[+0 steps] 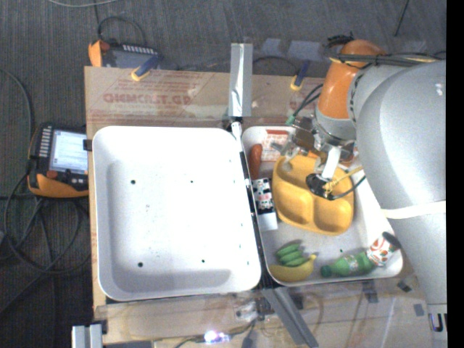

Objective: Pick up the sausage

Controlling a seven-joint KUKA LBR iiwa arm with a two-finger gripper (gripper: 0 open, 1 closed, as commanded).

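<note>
Camera view has the sausage (255, 154) lying at the right bin's (384, 270) far left edge, just left of the pincer (310, 158), which hovers above a yellow container (312, 201). How far the pincer stands open cannot be told.

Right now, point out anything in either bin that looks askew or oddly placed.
In the right bin, the sausage is wedged upright against the left wall, half tucked behind the big yellow pepper-shaped toy. The end effector hovers over that toy, not the sausage. Nothing looks spilled or broken.
</note>
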